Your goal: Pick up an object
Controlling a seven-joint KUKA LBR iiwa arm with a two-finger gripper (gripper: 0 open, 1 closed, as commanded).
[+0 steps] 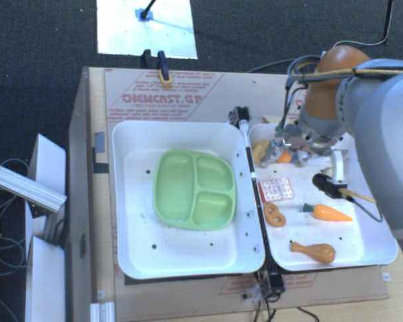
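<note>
My gripper (291, 153) is low over the far left part of the right bin (369, 247), under the grey arm with its orange band. Right beside it lies a small orange piece (284, 157), and a yellow piece (260, 152) rests against the bin's left wall. I cannot see whether anything sits in the gripper. Nearer the front lie a pink patterned card (277, 190), a brown pretzel (275, 215), an orange carrot (331, 213) and a tan gourd-shaped toy (314, 251).
The left bin (138, 247) holds a green divided plate (193, 189). A black divider rail (252, 180) runs between the two bins. The arm covers the right bin's far right corner.
</note>
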